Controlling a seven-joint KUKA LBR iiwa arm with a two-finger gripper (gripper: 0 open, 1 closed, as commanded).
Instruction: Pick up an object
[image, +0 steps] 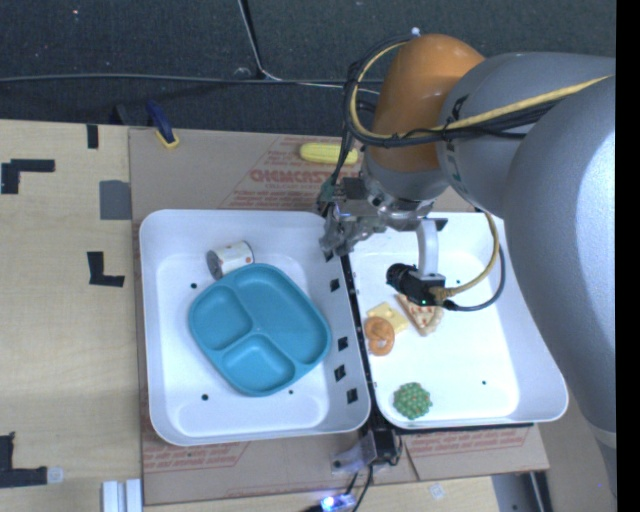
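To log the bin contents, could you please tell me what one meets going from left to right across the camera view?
Blue tray → orange ring → green ball. The white cup and the wedge overlap these sideways, so I leave them out.

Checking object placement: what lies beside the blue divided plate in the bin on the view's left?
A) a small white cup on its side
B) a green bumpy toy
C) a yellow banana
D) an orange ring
A: the small white cup lies tipped over at the upper left edge of the blue divided plate in the left bin, while the green toy and orange ring sit in the right bin.
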